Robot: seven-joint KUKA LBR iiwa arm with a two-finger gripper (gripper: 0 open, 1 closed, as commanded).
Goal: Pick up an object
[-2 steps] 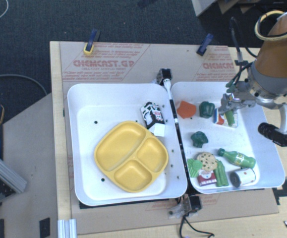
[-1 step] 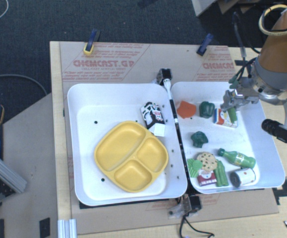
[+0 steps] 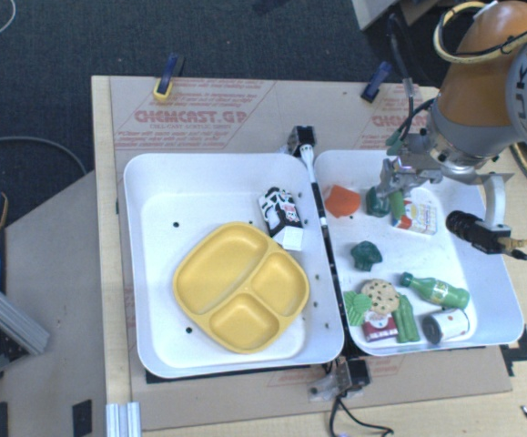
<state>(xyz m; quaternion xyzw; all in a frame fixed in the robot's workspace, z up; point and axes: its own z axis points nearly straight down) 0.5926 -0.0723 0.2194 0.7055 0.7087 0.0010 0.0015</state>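
Jaws pointing down into the right bin [image 3: 509, 291], near its back; can't tell if they're parted or closed, or whether anything sits between them. Gripper [image 3: 392, 196] hangs over a dark green item [image 3: 398, 209] lying against a white packet [image 3: 419, 217] w/ red and green print, directly under the jaws. Orange piece [image 3: 341, 200] just to the jaws' left. Broccoli [image 3: 365, 254] in front of the jaws, apart from them. Farther front: green bottle [image 3: 436, 290], cookie [image 3: 380, 296] on a red pack [image 3: 380, 327], small can [image 3: 447, 324] – all well clear. Left bin [image 3: 145, 198], across the divider, holds a yellow tray [image 3: 239, 285] w/ three sections and a black-and-white carton [image 3: 280, 209] touching its back edge.
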